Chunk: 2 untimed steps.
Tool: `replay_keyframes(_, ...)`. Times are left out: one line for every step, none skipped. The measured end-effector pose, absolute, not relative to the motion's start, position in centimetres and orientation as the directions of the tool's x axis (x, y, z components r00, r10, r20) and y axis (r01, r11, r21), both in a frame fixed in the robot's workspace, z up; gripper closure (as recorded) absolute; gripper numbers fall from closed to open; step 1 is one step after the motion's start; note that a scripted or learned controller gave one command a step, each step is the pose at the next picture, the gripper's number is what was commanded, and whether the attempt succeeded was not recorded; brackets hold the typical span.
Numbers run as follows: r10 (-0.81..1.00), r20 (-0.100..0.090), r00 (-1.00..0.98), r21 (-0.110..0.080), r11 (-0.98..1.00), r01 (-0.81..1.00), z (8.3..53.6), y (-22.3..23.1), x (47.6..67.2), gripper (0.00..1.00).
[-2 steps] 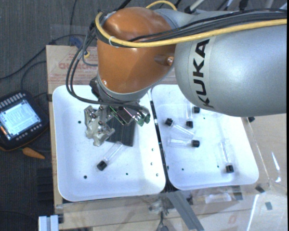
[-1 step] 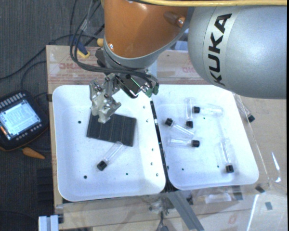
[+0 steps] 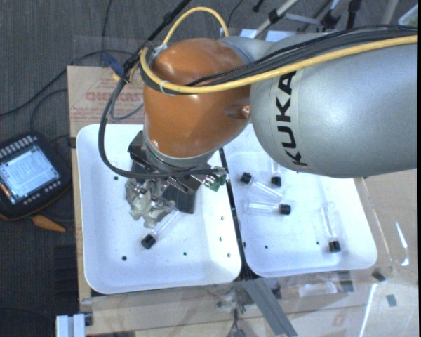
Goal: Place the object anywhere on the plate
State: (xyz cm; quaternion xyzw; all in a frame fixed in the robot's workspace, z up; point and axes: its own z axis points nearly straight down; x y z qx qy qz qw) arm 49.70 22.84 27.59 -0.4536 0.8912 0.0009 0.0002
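The hand (image 3: 151,206) hangs low over the left white bin (image 3: 105,258), under the arm's orange band (image 3: 189,97) and grey wrist. Its pale translucent fingers (image 3: 139,201) point down toward the bin floor; how wide they stand cannot be told, as the wrist hardware covers much of them. A clear plastic vial with a black cap (image 3: 156,231) lies slantwise on the bin floor right at the fingertips, the clear end reaching up under the hand and the capped end just below it; whether the fingers grip it cannot be told. Across the divider from the hand, the right white bin (image 3: 358,258) holds several more clear black-capped vials (image 3: 266,208), lying flat and apart from each other. Well away on the hand's other side, off the tabletop, a teach pendant (image 3: 24,174) lies on the dark floor.
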Motion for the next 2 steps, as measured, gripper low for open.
replay_keyframes(-0.81,-0.005,-0.587,0.002,0.587,-0.81,26.4,21.9,56.4,1.0)
replay_keyframes(-0.974,-0.002,-0.228,0.003,0.228,-0.974,22.9,22.5,49.2,1.0)
